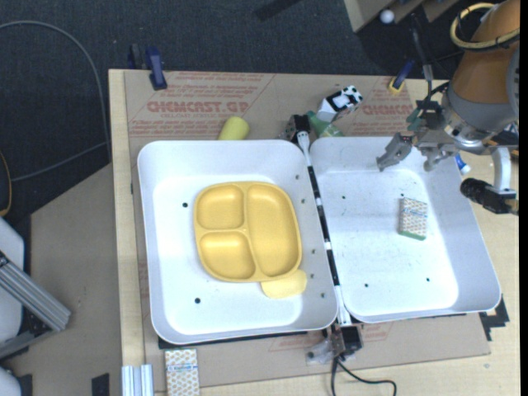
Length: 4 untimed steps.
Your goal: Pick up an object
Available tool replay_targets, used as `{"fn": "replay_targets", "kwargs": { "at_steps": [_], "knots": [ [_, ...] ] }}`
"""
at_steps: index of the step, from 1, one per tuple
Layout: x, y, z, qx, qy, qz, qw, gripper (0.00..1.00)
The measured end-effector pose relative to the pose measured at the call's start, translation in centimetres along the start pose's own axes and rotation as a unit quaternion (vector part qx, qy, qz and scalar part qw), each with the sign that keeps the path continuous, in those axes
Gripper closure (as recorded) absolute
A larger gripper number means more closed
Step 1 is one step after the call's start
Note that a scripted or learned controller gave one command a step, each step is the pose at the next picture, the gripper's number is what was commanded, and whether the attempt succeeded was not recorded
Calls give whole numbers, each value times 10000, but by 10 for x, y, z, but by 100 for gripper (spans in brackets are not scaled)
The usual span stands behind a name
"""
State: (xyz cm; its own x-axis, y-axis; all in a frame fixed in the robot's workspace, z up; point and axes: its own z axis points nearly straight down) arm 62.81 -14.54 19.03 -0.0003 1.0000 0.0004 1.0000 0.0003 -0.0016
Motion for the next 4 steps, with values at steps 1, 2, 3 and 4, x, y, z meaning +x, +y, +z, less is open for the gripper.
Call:
{"fn": "replay_targets", "kwargs": {
  "at_steps": [1,2,3,4],
  "knots": [
    [-45,-48,52,1,-3,4,10000,0],
    [-50,-53,106,9,6,3,10000,0],
    [-50,-52,96,-8,3,4,10000,100],
    [29,-4,106,-17,3,-6,10000,100]
  ]
}}
